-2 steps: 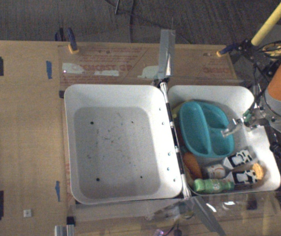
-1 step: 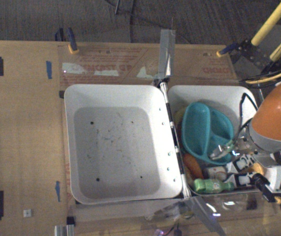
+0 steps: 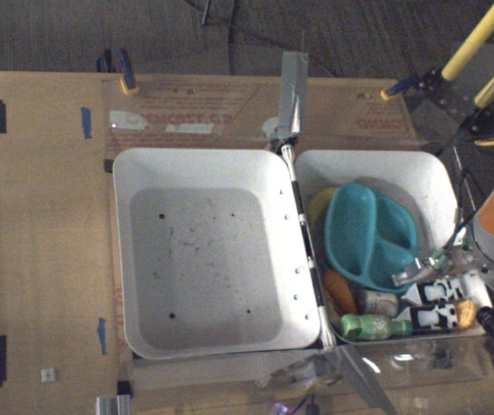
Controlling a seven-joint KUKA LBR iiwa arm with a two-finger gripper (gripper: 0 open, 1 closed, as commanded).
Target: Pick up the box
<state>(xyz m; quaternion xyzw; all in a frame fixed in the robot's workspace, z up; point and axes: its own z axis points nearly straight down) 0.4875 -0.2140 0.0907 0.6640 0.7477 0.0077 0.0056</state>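
Gripper [image 3: 421, 271] hovering over black-and-white box [image 3: 437, 294] in right bin [image 3: 437, 169]; finger opening impossible to tell. Box probably light, stiff cardboard; grasping across narrow sides looking best.

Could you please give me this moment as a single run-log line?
gripper: low in right bin | beside: teal dish | box: lying on bin floor, not held | left bin: white

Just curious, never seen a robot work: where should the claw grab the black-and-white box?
Probably across the black-and-white box's narrow middle, coming straight down: it lies flat near the right bin's front wall, with a green bottle crowding its left end.
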